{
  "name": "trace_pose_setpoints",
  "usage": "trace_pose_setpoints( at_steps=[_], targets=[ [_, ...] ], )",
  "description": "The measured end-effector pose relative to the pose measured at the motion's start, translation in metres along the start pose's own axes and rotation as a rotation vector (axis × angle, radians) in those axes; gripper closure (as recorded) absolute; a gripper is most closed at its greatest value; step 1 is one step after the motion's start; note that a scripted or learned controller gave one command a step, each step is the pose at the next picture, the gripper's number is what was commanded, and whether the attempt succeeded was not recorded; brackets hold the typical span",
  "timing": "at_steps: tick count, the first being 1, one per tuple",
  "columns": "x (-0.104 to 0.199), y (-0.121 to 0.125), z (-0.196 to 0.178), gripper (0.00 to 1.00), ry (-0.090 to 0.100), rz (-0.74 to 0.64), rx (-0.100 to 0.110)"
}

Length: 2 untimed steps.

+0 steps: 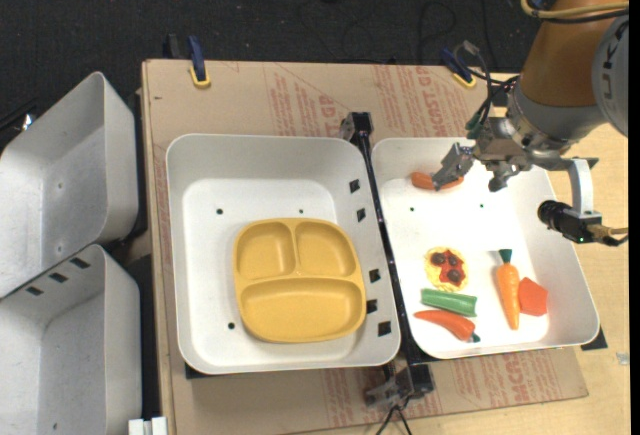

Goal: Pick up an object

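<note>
My gripper (477, 172) hangs over the back part of the right bin (570, 253), open, with its fingers spread apart. A small orange sausage-shaped toy (436, 182) lies on the bin floor just left of the left fingertip (454, 164), beside it rather than between the fingers. Nearer the front of the same bin lie a small pizza toy (447, 267), a green bean pod (449, 301), a red chili (446, 324), a carrot (509, 292) and an orange-red chunk (533, 298).
The left bin (190, 253) holds a yellow divided plate (298, 279). A black divider (372, 223) runs between the two bins. The arm's orange band (570, 23) rises at the upper right. White tubs (60, 223) stand off the bench at the left.
</note>
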<state>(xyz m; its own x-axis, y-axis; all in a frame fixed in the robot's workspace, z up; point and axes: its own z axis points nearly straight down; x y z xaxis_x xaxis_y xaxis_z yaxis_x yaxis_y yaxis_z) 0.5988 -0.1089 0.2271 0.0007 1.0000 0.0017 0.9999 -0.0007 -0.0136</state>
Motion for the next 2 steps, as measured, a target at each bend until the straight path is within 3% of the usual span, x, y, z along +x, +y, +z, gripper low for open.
trace_pose_setpoints(
  at_steps=[1, 2],
  targets=[
    [0.0, 0.002, -0.008, 0.0, -0.001, -0.002, -0.013],
    [0.003, 0.011, 0.051, 0.0, -0.002, -0.001, -0.009]
  ],
)
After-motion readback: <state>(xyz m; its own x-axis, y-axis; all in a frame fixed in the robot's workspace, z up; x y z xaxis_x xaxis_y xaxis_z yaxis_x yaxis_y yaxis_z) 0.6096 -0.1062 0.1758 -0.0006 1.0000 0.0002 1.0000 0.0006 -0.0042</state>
